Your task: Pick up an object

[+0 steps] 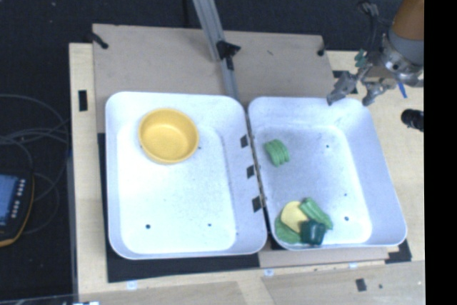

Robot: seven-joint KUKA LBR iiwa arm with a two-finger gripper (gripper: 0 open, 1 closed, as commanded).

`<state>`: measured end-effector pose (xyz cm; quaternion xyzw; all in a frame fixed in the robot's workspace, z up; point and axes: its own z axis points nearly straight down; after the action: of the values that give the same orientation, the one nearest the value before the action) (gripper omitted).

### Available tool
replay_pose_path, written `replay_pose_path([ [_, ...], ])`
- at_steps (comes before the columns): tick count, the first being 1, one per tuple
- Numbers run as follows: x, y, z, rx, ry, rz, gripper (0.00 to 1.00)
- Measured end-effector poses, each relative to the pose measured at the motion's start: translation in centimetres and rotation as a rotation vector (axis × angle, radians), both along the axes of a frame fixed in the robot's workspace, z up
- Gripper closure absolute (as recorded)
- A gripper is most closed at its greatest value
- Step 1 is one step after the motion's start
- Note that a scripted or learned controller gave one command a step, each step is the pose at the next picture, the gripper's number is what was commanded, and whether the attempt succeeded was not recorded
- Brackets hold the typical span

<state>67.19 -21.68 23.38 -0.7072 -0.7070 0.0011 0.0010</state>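
- I am looking down on a pale wooden bench (86,175) that carries two shallow white bins side by side on a dark floor, with a grey metal post (203,0) slanting up behind them.
- Nearest me, in the front corner of the right bin (360,153), sits a small heap: a yellow piece (291,213), a light green piece (315,211) and a dark green block (312,231), all touching.
- A little further back in that bin, near the divider, a lone ribbed green object (276,151) lies well apart from the heap.
- In the left bin (178,225), toward its back, a yellow bowl (168,135) stands upright.
- Furthest off, the gripper (355,91) hangs over the right bin's back rim, fingers spread with nothing between them.
- As I judge it, the pick is not yet begun: every object lies in its bin, and reaching, descending, closing and lifting are all left.
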Motion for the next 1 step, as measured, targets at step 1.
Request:
replay_pose_path([
  [1,-0.55,-0.86,-4.77,0.000,0.001,-0.001,0.00],
])
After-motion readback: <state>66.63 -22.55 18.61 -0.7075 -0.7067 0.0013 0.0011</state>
